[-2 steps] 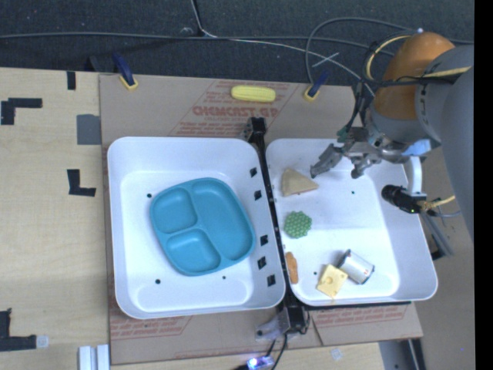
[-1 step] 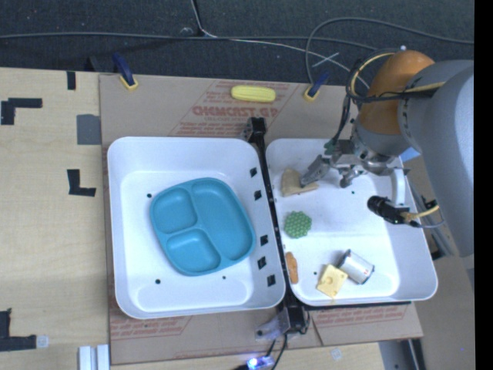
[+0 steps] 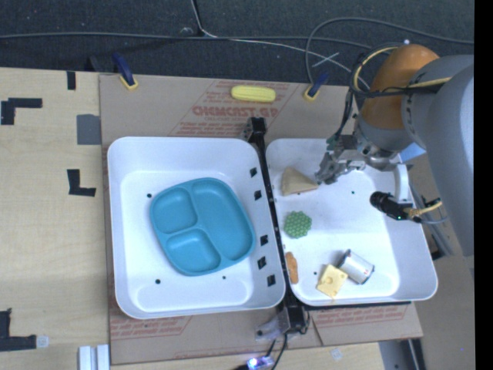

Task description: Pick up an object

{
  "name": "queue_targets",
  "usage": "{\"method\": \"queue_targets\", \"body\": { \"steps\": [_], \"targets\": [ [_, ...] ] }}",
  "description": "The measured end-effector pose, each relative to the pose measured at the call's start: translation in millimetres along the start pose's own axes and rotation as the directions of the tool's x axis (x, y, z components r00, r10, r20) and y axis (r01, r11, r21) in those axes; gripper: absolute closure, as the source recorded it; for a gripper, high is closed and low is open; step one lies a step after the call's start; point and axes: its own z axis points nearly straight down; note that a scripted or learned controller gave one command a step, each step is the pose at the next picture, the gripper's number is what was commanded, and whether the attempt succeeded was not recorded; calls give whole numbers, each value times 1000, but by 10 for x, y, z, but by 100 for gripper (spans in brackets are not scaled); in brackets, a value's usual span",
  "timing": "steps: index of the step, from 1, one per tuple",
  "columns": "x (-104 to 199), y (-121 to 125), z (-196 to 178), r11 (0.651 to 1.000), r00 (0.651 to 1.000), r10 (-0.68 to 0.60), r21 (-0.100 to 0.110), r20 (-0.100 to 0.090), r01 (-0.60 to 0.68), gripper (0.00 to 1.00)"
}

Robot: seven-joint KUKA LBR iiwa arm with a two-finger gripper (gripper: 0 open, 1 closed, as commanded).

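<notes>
My gripper (image 3: 330,169) hangs low over the back of the right bin (image 3: 400,237), just right of a tan wedge-shaped piece (image 3: 296,182). Its tips sit close to the wedge's right end, and nothing shows between them. Further forward in that bin lie a green bumpy ball (image 3: 297,223), a small orange piece (image 3: 292,267) by the left wall, a yellow block (image 3: 331,281) and a silver cylinder (image 3: 357,267) touching it.
The left bin (image 3: 127,206) holds a blue divided plate (image 3: 202,224). A yellow banana-shaped toy (image 3: 253,93) lies on the cardboard behind the bins. Cables loop behind the arm at the upper right, and a black fitting (image 3: 385,203) sticks out over the right bin.
</notes>
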Motion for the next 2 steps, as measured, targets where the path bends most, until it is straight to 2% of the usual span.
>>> {"method": "queue_targets", "body": {
  "steps": [2],
  "targets": [
    [26, -56, -1224, 1000, 1000, 2, -8, 0, -2, 100]
  ]
}}
